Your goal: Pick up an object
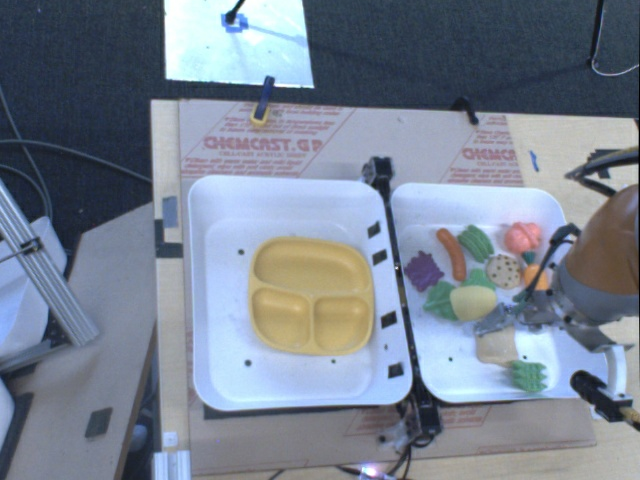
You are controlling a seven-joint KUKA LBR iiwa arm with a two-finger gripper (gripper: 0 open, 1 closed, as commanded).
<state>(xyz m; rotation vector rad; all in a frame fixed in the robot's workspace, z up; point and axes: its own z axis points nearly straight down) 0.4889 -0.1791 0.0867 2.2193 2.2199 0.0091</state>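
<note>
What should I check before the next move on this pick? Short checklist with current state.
1. Gripper over the right bin: ok, it sits low among the toy food.
2. Object held between the fingers: cannot tell, the wrist hides them.
3. Nearest candidates: ok, the yellow piece and the beige block lie right beside the gripper.
4. Clutter around the target: not ok, the green leaf, cookie and broccoli crowd close.
5. Drop spot: ok, the yellow divided plate in the left bin has nothing in its compartments.
6. Isolated fallback picks: ok, the purple grapes and hot dog lie apart from the arm.
</note>
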